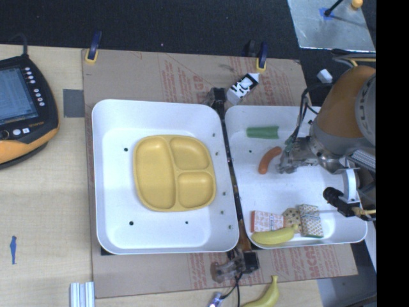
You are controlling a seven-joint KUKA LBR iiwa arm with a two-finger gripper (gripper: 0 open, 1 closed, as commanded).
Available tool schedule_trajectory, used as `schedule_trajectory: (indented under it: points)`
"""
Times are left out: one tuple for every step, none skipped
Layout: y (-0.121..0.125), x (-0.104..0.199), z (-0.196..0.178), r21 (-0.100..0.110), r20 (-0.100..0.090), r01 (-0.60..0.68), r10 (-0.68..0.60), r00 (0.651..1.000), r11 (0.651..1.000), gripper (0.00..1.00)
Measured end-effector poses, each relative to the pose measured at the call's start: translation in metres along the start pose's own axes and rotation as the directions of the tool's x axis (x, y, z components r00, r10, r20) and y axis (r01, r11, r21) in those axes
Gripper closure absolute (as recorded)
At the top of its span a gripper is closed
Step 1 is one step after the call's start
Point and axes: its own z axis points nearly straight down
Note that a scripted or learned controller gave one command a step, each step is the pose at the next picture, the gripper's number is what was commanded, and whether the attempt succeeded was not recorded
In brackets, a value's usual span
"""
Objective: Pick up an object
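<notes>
Nothing is lifted yet — the end effector (285, 160), its grip state impossible to tell, sits low just beside the sausage (268, 159) — the grasp and the lift are left.

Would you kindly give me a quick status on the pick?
Tool low in right bin, beside sausage. Nothing seen held. Green stick and banana lie apart.
</notes>
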Motion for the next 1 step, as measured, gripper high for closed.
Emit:
schedule_trajectory:
  points:
    - [0.0002,-0.001,-0.0105,0.001,0.001,0.002,-0.002,1.0,1.0,1.0]
